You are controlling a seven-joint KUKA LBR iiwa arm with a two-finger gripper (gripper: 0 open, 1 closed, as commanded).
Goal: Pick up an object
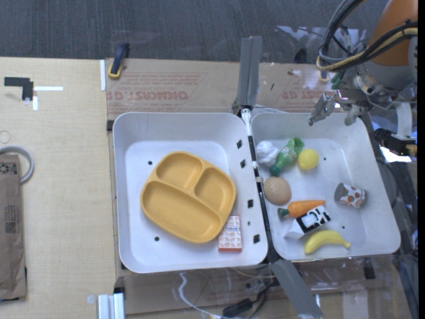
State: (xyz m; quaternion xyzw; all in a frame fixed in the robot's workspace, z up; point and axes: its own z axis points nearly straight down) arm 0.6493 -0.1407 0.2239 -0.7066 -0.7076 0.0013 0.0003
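My gripper (336,112) hangs over the far edge of the right bin (380,178), its two fingers spread open with nothing between them. Below it in that bin lie a yellow ball (307,159), a green bottle (287,155), a white crumpled item (267,152), a tan round potato (277,191), an orange carrot (305,207), a black and white carton (311,220), a yellow banana (325,241) and a small patterned can (350,195). The left bin (126,198) holds a yellow divided plate (188,197) and a small red and white box (230,234).
A grey divider bar (250,72) rises between the bins at the back. Brown cardboard (172,85) lies behind the left bin. A wooden benchtop (60,178) with a brown paper bag (10,224) spreads to the left. Cables (358,18) loop above the wrist.
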